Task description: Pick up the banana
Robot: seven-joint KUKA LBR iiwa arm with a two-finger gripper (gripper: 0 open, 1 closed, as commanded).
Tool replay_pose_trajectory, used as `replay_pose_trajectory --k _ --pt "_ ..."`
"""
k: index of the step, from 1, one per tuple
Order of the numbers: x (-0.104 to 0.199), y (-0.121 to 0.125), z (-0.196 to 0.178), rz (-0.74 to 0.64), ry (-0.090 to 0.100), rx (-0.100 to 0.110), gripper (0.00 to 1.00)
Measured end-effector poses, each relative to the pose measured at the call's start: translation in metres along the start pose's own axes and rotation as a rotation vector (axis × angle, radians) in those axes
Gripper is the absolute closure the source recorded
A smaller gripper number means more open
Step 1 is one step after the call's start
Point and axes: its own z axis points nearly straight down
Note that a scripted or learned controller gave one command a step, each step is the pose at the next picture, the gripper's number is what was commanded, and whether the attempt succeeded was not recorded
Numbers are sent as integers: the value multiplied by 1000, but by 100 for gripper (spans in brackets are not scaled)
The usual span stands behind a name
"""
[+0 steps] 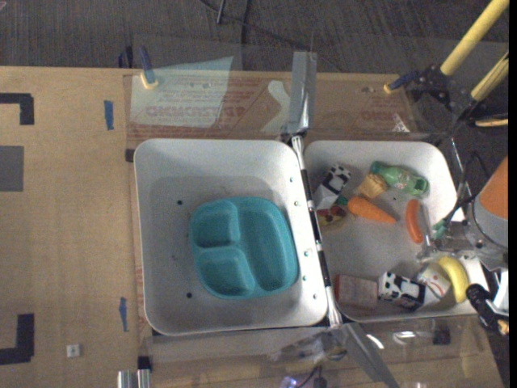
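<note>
Banana, curved yellow fruit point(455, 277), lies against right white bin's point(367, 245) rim under gripper point(452, 249).
Rim contact could deflect it; I cannot tell the pincer's state.

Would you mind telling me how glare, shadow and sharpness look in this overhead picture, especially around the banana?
Camera view: soft overall, fine detail smeared; bright glare streaks on the clear panel at the bottom edge; the yellow curved banana in the right white bin's corner is blurry; the teal compartment plate reads evenly lit, faint shadow along the left white bin's walls.

A robotics lab: taped bench point(65, 217), 2 white bins point(153, 241), trailing cables point(242, 14)
</note>
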Motion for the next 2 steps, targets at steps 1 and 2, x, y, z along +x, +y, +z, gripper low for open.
replay_pose_trajectory --k 1,2 --pt "8 0 1 -9 14 7 0" --pt "0 2 17 5 3 -6 0"
